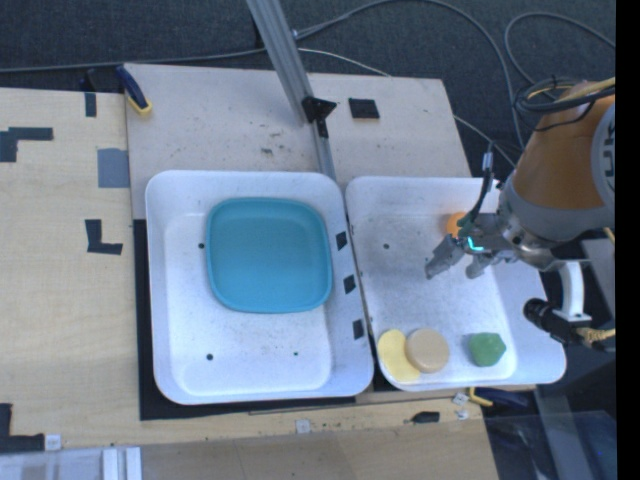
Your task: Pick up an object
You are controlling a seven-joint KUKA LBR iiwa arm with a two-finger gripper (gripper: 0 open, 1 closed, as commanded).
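Wooden bench [60, 268] bearing white bins [170, 298], dark cabled floor [400, 28] beyond.

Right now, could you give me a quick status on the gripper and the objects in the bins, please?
Gripper open above right bin, holding nothing. Tan disc, yellow piece, green block along near wall. Blue plate in left bin.

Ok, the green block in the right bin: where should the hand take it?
Probably straight from above, fingers across the green block's left and right faces. It sits small and compact near the right bin's front wall, apart from the tan disc, so those sides look free.
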